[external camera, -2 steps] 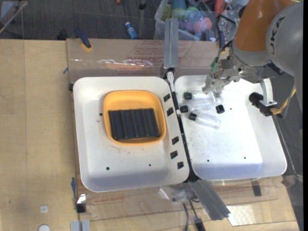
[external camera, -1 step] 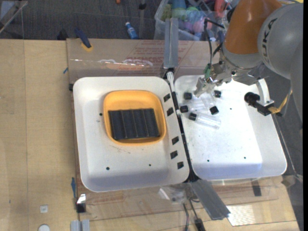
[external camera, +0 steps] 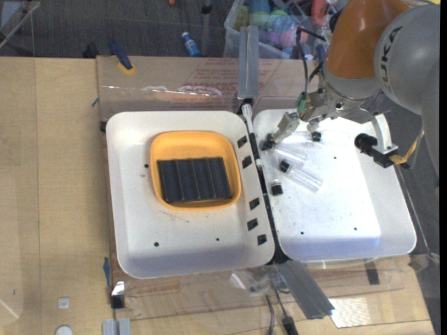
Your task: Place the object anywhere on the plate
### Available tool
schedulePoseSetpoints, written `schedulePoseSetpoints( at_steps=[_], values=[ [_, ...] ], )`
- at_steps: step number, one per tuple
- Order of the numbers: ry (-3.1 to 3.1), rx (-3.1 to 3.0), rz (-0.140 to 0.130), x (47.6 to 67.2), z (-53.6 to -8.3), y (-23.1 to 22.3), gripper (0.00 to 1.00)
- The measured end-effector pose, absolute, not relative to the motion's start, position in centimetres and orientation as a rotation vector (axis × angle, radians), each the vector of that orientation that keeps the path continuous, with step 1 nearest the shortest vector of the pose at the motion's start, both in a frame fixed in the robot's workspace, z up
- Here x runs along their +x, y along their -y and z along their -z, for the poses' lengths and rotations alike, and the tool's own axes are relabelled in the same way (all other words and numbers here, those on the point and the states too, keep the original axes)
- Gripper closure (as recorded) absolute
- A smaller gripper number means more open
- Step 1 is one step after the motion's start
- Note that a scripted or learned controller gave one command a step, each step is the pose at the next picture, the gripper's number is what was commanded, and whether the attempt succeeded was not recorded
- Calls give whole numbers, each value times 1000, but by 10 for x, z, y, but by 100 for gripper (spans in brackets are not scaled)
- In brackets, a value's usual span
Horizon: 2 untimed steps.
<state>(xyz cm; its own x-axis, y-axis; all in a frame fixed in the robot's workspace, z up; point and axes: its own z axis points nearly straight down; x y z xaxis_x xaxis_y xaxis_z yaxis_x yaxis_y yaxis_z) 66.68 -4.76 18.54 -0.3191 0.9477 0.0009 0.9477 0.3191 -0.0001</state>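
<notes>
Reaching in with the grey arm (external camera: 412, 54), its orange band (external camera: 360, 26) sitting just above the wrist. Hovering the gripper (external camera: 302, 167) low over the right bin (external camera: 349, 215), toward that bin's back corner and close to the seam between the two bins. Showing only pale, see-through shapes at the tool's tip against the white floor, so not letting anyone tell how far open it is or whether it has hold of anything; seeing nothing clearly gripped.

Lying well apart from the gripper, across the seam and in the left bin (external camera: 133, 236): the orange plate (external camera: 162, 149). Resting flat inside that plate, and filling most of its floor, the black ridged object (external camera: 194, 180), its ribs running away from the camera. Touching the plate only, not the tool.

Scattering just beside the gripper, a few small dark bits (external camera: 284, 165) on the right bin's floor, too small to identify. Standing beyond the arm, past the bench (external camera: 49, 187), a clear tote of coloured toys (external camera: 286, 12).
</notes>
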Motion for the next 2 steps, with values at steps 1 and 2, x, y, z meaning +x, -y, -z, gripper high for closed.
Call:
schedulePoseSetpoints(
  at_steps=[1, 2],
  values=[
    [2600, -1771, 3, 667, -233, 91, 0],
    [2603, -1774, 7, 668, -244, 91, 100]
  ],
)
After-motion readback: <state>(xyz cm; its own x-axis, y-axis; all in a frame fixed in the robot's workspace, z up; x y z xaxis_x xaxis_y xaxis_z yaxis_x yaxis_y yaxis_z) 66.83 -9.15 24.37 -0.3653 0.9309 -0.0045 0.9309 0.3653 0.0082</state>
